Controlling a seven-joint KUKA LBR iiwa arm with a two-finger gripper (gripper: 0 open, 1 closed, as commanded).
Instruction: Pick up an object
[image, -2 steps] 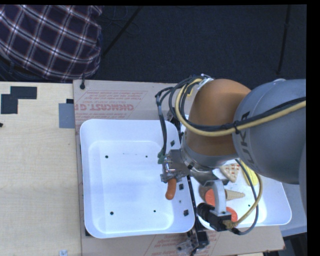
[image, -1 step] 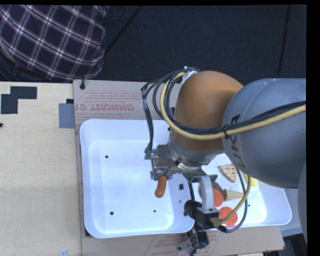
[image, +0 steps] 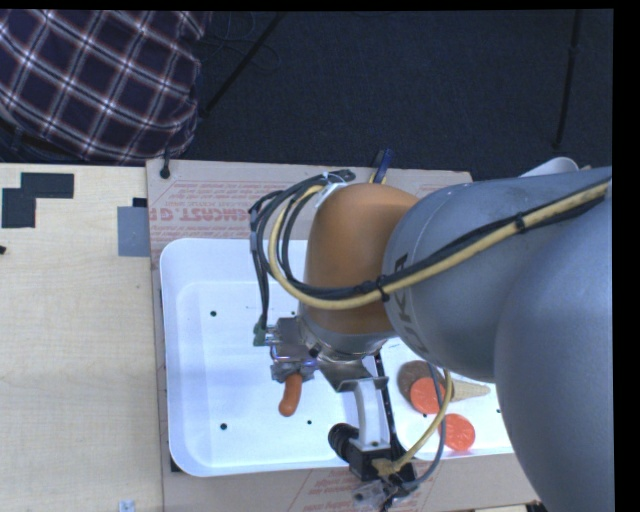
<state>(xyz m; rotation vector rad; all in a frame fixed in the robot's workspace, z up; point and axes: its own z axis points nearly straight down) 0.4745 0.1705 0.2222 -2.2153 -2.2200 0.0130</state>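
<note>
A white bin (image: 190, 350) is seen on the worktop (image: 70, 350). Inside it, right of its middle, an orange sausage-shaped object (image: 290, 396) is found just under the gripper (image: 292, 372), touching it. Whether the fingers are apart or clamped cannot be told. Further right in the bin, orange discs (image: 428, 395) and a cone (image: 470, 389) are seen.

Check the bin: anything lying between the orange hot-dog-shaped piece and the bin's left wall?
No. In the camera view, only bare white floor lies between the hot-dog-shaped piece and the bin's left wall.
</note>
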